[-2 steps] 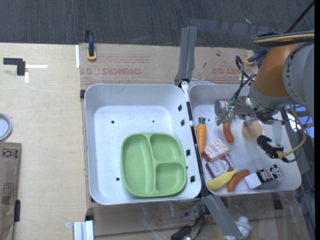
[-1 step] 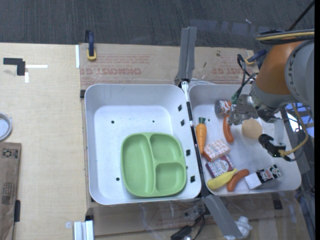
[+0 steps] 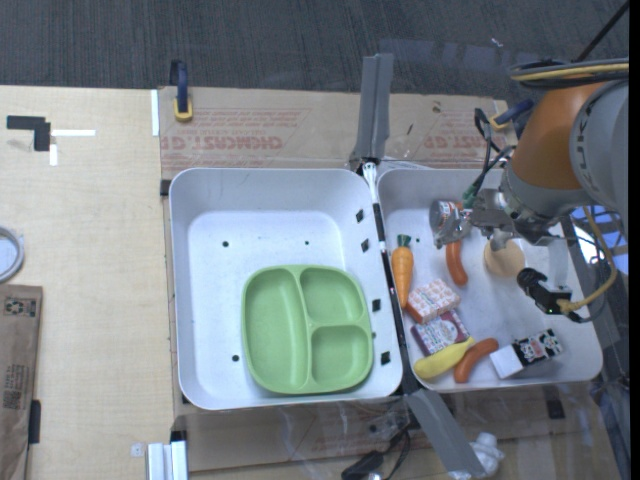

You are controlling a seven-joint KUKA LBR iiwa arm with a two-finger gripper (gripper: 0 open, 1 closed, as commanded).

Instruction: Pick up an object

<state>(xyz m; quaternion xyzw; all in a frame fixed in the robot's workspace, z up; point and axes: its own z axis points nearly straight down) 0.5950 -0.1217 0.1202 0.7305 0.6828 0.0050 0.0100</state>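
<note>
Nothing is lifted yet. The end effector [image 3: 452, 223] hangs at twelve o'clock of the sausage [image 3: 456, 263] in the right bin [image 3: 580, 353]; its grip cannot be told. Grasping remains.

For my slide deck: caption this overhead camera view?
KUKA gripper hovers above toy food in right bin; green plate fills left bin.

Grey arm [image 3: 600, 138], orange band, black and yellow cables

arm [image 3: 585, 138] cut off at right edge, pincer [image 3: 452, 224] fingers too small to tell
</note>
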